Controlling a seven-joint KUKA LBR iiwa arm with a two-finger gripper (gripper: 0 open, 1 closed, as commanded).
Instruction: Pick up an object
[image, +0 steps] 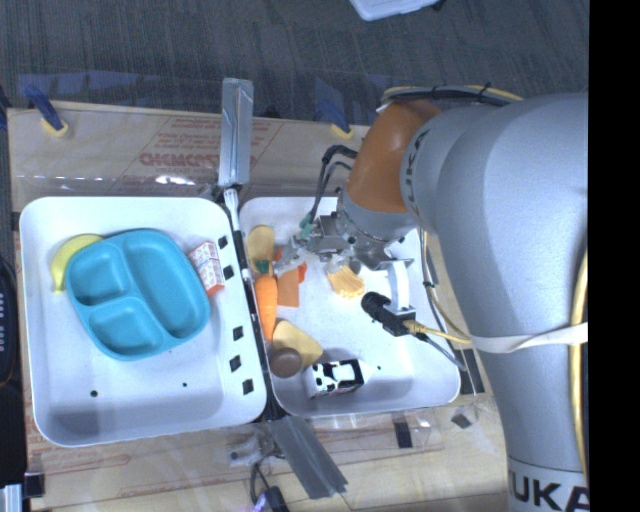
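My gripper (312, 244) hangs low over the back of the right bin (430, 375), under the orange wrist band. Just below it lie an orange block (289, 289) and a carrot (265, 306) along the bin's left wall. A pale yellow piece (346, 283) rests right of the gripper, partly under the wrist. Nearer the front are a yellow wedge (299, 342), a brown cylinder (285, 362) and a black-and-white toy (337, 376). A beige piece (261, 241) sits in the back left corner.
The left bin (60, 400) holds a blue divided plate (138, 291), a yellow banana (68, 254) behind it and a small red-and-white box (207, 267) by the divider. A black fitting with a cable (386, 313) hangs off the wrist over the right bin.
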